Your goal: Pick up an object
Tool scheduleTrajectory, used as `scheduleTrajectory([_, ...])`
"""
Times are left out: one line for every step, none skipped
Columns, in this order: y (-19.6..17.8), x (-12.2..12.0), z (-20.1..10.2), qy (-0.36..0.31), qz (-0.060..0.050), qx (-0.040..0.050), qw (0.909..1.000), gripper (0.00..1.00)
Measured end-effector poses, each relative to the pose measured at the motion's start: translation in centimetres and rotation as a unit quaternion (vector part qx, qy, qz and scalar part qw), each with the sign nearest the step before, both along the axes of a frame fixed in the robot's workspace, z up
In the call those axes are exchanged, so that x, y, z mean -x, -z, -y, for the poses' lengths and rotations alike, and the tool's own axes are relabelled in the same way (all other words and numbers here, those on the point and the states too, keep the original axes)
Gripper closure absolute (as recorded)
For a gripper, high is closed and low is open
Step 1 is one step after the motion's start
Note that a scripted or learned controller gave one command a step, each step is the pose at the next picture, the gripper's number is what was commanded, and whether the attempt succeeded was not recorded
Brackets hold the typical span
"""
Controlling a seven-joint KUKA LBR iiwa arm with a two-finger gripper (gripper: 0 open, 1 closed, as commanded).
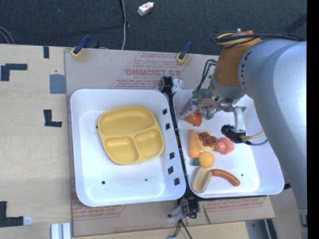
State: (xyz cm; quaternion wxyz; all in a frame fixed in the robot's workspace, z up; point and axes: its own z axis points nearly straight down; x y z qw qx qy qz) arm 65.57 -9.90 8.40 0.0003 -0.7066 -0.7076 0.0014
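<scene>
Two bins: I see the gripper (pixel 197 109) at the right bin's (pixel 264 176) far-left corner over a red toy (pixel 194 118); carrot (pixel 194 143), orange ball (pixel 206 159), sausage (pixel 225 177) crowd nearby. Finger state I cannot tell.

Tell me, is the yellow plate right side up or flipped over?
Right side up. The yellow plate lies flat in the left bin, and its three hollow sections face upward.

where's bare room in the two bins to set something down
Left bin: bare floor below the yellow tray, toward the near rim. Right bin: bare strip right of the sausage. Crowded: beside the divider, carrot, orange ball and bun, with the end effector above.
</scene>
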Motion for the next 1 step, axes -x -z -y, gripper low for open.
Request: scheduleTrajectory([0.00, 0.22, -0.44, 0.000, 0.000, -0.0001, 1.0000, 0.00])
